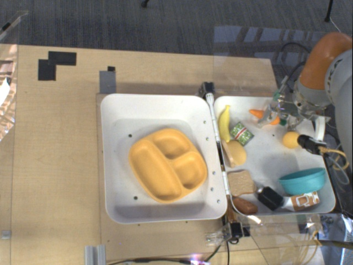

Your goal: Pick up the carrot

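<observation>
Carrot (257,114) lies at upper right of frame, in the right bin's (276,150) far part, just left of the gripper (277,112); can't tell if claw is open or shut. Near to far in that bin: bowl (301,180), lemon (290,139), banana (223,123). Left bin (118,148) w/ yellow tray (167,163), centre frame.

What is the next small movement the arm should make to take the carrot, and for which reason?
Probably a short descent with the gripper centred on the carrot. The carrot lies at the far side of the right bin, and the gripper is right over its end nearest the arm, beside the banana. I cannot see that it holds the carrot yet.
</observation>
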